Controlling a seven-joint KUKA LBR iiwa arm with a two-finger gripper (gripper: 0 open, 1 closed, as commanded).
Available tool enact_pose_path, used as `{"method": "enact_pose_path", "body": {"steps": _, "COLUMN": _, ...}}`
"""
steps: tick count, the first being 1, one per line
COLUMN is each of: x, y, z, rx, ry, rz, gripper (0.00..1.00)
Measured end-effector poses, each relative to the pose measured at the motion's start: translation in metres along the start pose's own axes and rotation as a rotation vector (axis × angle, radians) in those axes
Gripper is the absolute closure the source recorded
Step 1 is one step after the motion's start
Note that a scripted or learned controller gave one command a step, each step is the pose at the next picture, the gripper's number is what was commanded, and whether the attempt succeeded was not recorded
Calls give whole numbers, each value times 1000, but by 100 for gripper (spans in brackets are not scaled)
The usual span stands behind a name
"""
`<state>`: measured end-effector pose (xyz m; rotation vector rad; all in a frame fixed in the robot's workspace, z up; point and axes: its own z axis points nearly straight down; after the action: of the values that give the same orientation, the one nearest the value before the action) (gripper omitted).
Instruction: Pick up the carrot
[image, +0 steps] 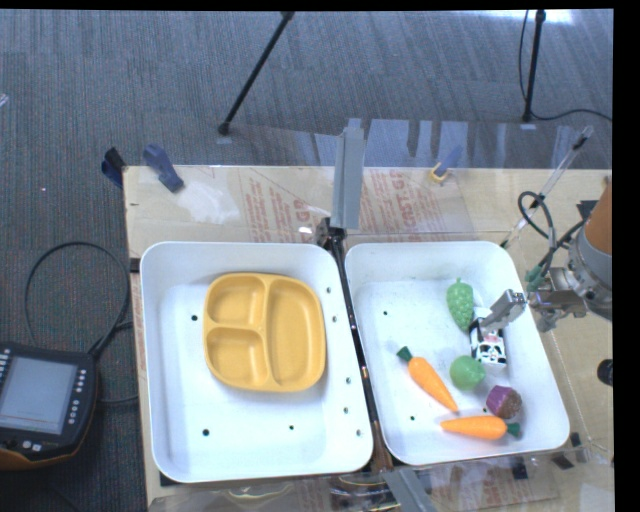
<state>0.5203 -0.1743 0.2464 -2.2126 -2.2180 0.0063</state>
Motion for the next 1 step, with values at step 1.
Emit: {"method": "enact_pose_path", "body": {"steps": 1, "x": 49, "y": 16, "z": 145, "rx": 9, "ry": 0, "rz": 299, "gripper": 0}}
